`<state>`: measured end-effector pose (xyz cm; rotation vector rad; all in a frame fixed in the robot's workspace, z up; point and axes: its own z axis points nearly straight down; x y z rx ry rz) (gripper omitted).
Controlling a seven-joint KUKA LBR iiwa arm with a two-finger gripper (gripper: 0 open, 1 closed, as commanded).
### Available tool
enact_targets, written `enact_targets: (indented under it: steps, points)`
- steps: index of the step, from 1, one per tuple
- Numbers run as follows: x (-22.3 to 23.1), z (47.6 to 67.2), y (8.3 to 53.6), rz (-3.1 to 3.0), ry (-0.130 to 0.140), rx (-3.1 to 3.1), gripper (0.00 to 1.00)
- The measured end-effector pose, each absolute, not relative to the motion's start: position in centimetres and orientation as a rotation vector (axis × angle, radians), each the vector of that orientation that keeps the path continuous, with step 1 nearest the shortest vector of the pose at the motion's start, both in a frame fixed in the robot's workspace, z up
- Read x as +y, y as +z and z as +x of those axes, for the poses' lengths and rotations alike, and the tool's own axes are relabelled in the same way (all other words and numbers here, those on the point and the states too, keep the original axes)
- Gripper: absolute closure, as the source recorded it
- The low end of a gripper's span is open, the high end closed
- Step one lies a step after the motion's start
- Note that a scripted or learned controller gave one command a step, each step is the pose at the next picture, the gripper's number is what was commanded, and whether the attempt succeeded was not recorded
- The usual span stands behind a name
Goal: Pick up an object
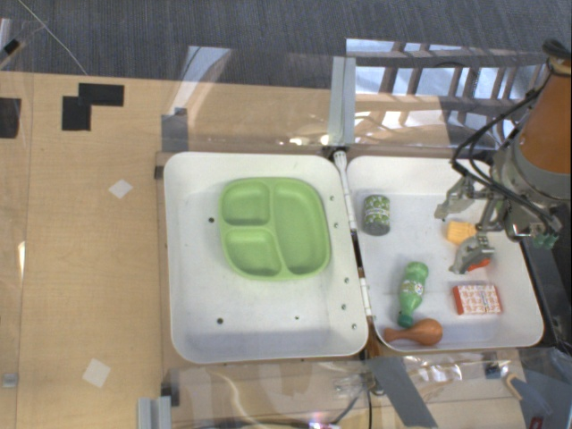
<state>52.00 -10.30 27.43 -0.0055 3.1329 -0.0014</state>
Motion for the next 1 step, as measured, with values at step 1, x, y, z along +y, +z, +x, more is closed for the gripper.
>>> enact_targets:
  steps: [1]
  points:
    - [-15.76, 51.35, 15.99, 0.194, 0.002, 3.14, 0.0]
